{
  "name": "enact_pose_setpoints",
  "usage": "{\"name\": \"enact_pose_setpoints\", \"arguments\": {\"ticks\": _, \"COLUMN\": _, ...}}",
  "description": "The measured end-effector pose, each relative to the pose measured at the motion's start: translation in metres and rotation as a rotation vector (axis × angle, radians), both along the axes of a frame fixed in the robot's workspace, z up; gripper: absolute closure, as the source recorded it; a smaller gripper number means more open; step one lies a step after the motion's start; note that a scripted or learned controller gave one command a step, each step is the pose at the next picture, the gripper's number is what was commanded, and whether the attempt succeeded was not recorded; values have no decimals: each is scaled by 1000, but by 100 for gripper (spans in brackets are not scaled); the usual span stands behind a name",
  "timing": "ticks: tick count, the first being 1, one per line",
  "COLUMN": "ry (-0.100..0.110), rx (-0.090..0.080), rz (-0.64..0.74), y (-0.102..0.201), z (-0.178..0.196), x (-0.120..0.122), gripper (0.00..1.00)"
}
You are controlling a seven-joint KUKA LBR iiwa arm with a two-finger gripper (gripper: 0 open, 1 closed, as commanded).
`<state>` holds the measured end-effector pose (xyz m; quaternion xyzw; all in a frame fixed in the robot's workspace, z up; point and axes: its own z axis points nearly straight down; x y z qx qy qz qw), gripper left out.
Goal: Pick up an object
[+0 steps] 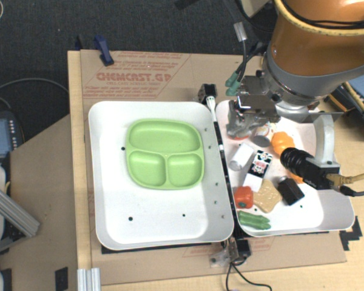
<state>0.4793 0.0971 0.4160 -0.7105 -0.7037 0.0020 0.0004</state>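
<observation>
**Arm crowding the cluttered right bin**

Small objects are lying bunched in the right bin (333,214): a white block (241,156), a black-and-white box (260,163), an orange ball (282,142), a red piece (243,196), a tan piece (266,195), a black block (290,190) and a green pod (255,220). The tool (246,125) is hanging over the bin's far end, beside the white block; I cannot tell its state. The left bin (109,199) is carrying a green divided tray (165,153), leaving open white floor along its near edge.
</observation>
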Motion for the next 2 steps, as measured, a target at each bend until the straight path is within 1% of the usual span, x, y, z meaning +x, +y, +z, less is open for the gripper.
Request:
{"name": "enact_pose_setpoints", "arguments": {"ticks": 1, "ry": 4, "rx": 1, "rz": 14, "y": 52, "z": -54, "x": -1, "gripper": 100}}
{"name": "enact_pose_setpoints", "arguments": {"ticks": 2, "ry": -23, "rx": 10, "rz": 13, "y": 68, "z": 129, "x": 0, "gripper": 100}}
